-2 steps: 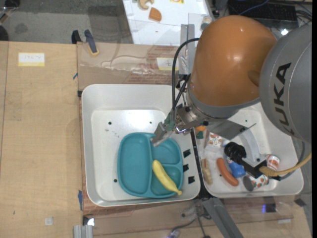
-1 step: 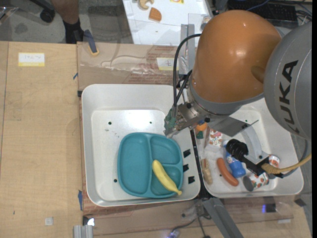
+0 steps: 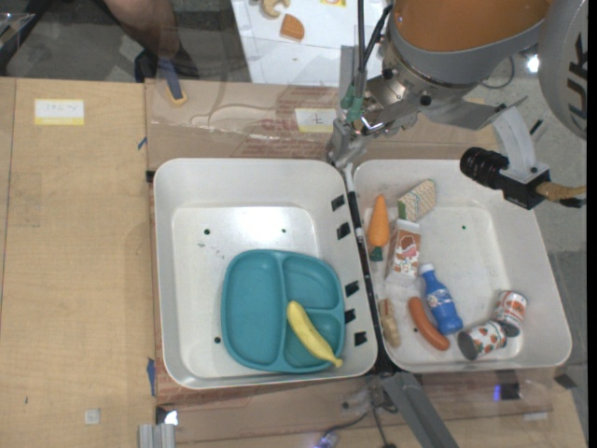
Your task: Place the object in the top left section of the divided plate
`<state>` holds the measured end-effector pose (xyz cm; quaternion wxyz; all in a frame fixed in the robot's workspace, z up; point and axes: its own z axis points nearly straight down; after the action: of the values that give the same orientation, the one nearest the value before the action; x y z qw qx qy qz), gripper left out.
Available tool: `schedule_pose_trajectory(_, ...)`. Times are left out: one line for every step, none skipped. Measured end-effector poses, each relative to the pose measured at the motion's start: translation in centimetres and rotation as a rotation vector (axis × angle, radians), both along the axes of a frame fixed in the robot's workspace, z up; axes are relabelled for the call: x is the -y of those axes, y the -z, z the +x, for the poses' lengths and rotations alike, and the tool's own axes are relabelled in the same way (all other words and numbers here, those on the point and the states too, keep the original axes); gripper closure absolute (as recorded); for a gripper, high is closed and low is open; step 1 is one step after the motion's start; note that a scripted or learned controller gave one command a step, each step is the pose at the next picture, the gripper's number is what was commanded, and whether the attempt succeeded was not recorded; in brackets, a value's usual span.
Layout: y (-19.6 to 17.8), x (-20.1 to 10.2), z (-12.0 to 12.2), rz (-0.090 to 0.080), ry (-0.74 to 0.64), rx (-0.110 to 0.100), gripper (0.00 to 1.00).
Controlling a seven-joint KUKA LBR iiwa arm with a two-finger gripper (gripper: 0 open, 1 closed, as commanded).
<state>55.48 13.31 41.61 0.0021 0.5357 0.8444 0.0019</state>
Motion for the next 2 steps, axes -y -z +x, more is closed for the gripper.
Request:
schedule_pose_trajectory(7.9,-1.4,10.4,-0.001,0.017,-0.001,1.00)
schedule_pose_trajectory(32.3,-4.1,10.4,0.001,0.105,-0.003,1.00)
